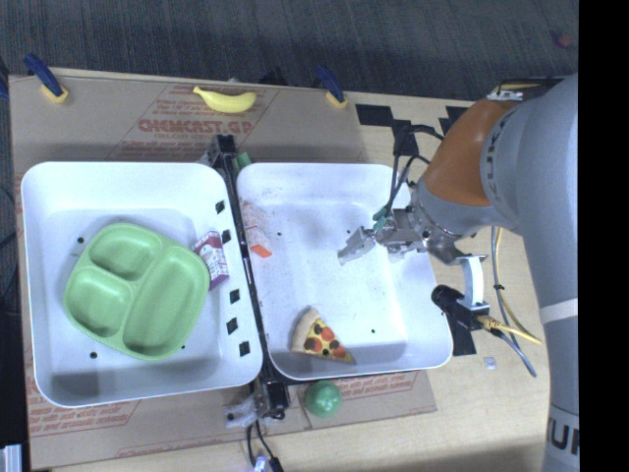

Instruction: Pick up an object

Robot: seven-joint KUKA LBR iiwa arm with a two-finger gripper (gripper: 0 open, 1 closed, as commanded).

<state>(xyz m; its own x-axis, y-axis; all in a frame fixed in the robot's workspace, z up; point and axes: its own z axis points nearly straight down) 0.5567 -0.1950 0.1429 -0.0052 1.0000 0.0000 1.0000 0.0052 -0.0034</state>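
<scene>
Arm (pixel 511 175) reaches low over right bin (pixel 324 264).

The gripper (pixel 356 245) hangs over the middle of the right bin (pixel 324 180) with nothing in it, a pizza slice (pixel 319 337) lies near the bottom of that bin, and a green plate (pixel 136 288) sits in the left bin (pixel 59 185).

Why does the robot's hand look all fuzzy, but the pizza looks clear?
In the camera view, the hand is blurred and pale against the white right bin, so its shape smears; the pizza slice and green tray look sharper, with soft shadows under the bin walls.
</scene>
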